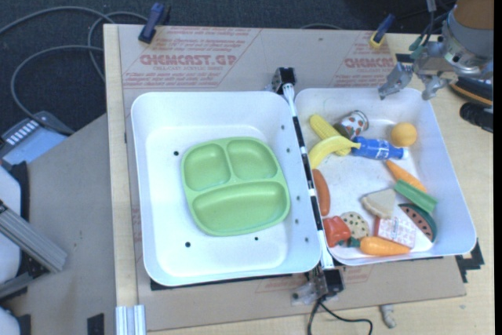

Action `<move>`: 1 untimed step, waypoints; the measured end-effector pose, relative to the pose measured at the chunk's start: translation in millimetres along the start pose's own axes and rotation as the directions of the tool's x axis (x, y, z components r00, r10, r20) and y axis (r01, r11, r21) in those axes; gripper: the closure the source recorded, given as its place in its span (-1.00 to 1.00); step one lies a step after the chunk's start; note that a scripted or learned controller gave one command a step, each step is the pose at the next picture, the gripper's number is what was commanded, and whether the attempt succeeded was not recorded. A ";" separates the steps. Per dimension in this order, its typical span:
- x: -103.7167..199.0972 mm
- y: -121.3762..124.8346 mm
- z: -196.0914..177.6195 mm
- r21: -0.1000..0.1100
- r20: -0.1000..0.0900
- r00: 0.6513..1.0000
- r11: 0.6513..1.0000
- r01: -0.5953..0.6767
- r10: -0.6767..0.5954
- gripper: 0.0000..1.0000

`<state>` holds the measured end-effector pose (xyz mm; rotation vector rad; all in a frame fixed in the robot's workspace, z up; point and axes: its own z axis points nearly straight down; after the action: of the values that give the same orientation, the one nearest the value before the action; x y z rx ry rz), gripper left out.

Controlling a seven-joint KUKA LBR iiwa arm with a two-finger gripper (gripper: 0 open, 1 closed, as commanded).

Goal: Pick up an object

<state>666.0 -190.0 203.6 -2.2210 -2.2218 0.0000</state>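
Up top, the gripper hangs spread (nothing between its fingers) over the right bin's far rim.

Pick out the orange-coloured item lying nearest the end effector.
The round orange ball, near the right bin's far corner, below the end effector. The two carrots lie farther toward the near edge.

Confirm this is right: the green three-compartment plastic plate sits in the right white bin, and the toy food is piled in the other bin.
Not quite. The camera view shows the green three-compartment plastic plate in the left white bin. The toy food, such as the yellow plastic banana, is piled in the other bin, the right white bin.
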 end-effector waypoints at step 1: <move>64.5 -0.2 114.1 0.002 -0.001 1.000 1.000 0.001 -0.001 -1.00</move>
<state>665.8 -125.5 89.6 -2.2180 -2.2214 0.0011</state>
